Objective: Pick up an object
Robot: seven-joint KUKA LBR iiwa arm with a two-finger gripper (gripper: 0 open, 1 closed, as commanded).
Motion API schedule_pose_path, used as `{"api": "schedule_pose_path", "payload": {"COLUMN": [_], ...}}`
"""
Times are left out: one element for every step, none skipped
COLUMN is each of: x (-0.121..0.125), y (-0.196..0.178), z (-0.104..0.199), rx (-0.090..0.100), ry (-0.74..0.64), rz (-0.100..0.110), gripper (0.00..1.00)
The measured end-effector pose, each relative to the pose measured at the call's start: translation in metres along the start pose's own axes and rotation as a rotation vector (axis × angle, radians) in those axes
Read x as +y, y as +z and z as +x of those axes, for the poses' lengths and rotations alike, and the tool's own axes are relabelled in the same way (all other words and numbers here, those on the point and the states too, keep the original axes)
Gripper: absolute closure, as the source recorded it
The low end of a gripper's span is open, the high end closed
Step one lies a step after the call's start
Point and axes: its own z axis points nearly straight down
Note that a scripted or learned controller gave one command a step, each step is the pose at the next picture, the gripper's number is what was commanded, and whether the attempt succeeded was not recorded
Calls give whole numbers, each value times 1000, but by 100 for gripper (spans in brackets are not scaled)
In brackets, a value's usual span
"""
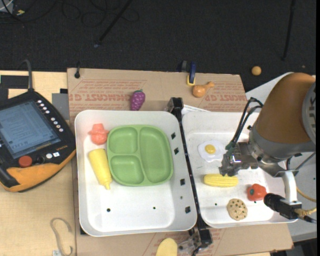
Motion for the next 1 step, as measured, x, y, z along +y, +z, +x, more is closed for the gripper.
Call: {"api": "schedule_pose_path", "payload": {"x": [0], "y": [-21], "z": [-2], "rx": [-1], "ry": [-1], "rz": [-5], "gripper": [100]}}
